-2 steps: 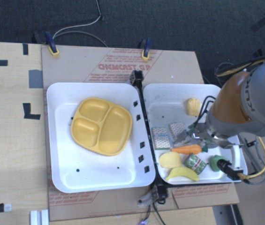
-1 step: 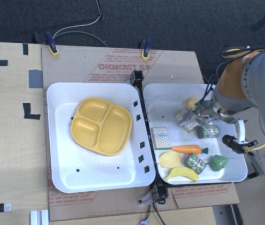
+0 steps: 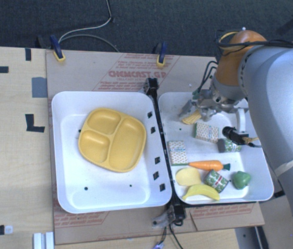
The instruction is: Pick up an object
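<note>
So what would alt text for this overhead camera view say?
A grey robot arm lowers its tool into the right white bin of toy food, near a pale yellow piece. The left bin holds a yellow divided plate.

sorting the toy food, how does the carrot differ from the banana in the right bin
The carrot is orange with a dark green stub at its right end; the banana is plain yellow. The carrot is straight, the banana curved. The carrot sits mid-bin, the banana by the near rim. Both lie flat and roughly crosswise.
</note>
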`<state>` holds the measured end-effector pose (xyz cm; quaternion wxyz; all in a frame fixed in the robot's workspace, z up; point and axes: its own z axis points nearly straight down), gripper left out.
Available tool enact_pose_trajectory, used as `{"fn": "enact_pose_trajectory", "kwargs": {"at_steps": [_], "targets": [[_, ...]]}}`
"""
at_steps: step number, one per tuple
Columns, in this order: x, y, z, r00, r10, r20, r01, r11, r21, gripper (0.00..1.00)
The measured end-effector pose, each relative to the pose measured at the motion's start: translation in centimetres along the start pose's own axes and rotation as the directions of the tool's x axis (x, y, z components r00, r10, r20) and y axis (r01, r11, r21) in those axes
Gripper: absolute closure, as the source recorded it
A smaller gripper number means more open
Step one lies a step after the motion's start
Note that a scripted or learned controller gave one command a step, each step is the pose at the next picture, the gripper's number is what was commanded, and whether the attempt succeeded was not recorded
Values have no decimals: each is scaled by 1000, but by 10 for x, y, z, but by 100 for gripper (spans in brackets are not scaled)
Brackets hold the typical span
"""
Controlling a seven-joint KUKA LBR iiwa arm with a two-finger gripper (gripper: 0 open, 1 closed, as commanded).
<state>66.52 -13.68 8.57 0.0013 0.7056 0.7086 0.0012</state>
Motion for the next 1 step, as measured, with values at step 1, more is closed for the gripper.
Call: {"fn": "enact_pose_trajectory", "kwargs": {"at_steps": [1], "targets": [[-1,-1,-9,1000,0,3,0,1000,4,100]]}}
